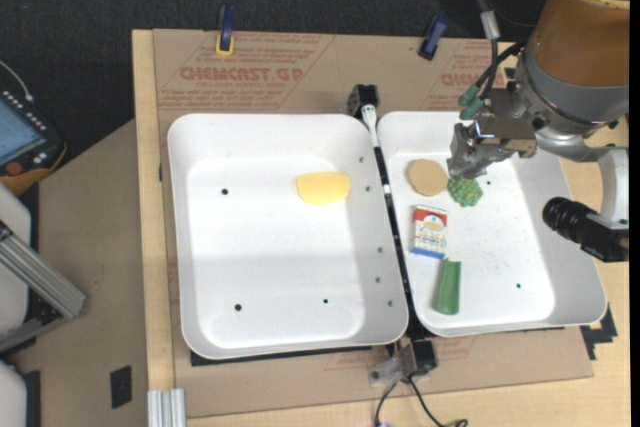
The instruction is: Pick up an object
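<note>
Over the right bin (pixel 560 300) your gripper (pixel 468 171) meets the broccoli (pixel 465 192) — grip unclear — it may slip sideways.

Robotics lab: clamped cardboard bench (pixel 300 65), white bins (pixel 260 315).

Two white bins, the left bin (pixel 200 245) and the right bin (pixel 560 265), sit side by side. One yellow item (pixel 323 187) occupies the left. Four occupy the right: one tan disc (pixel 427 177), one green broccoli piece (pixel 465 192), one small carton (pixel 431 231), one green cylinder (pixel 447 287).
</note>
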